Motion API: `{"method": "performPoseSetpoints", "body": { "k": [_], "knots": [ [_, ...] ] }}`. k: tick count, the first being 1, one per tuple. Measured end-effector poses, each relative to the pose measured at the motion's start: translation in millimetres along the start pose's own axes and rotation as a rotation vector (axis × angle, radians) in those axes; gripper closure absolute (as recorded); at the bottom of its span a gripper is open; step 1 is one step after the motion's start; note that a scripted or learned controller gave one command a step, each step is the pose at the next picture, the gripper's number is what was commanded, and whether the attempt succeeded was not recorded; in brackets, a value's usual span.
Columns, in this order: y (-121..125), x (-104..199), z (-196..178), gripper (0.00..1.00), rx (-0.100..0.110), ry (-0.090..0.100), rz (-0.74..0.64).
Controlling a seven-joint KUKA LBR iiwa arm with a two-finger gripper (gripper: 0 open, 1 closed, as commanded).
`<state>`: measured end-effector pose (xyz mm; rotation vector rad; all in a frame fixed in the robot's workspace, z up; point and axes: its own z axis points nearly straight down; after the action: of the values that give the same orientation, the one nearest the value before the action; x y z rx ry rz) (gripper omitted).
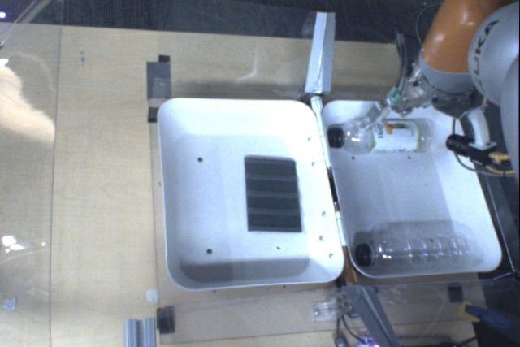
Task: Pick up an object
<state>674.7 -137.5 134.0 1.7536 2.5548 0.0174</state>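
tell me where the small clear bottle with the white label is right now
The small bottle lies on its side at the far end of the right bin, beneath the hand.

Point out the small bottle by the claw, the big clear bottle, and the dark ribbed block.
small bottle [388, 136]: camera view, on its labelled body.
big clear bottle [414, 246]: camera view, mid-body, right bin's near edge.
dark ribbed block [272, 193]: camera view, its centre, left bin.

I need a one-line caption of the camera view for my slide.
KUKA arm's gripper over a small clear bottle in the right bin; a larger clear bottle lies nearer.
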Motion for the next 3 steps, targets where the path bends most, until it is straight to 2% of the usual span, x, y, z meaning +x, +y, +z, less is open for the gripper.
{"method": "performPoseSetpoints", "body": {
  "k": [3],
  "knots": [
    [-0.4,-0.2,0.0,0.0,0.001,0.0,-0.017]
  ]
}}
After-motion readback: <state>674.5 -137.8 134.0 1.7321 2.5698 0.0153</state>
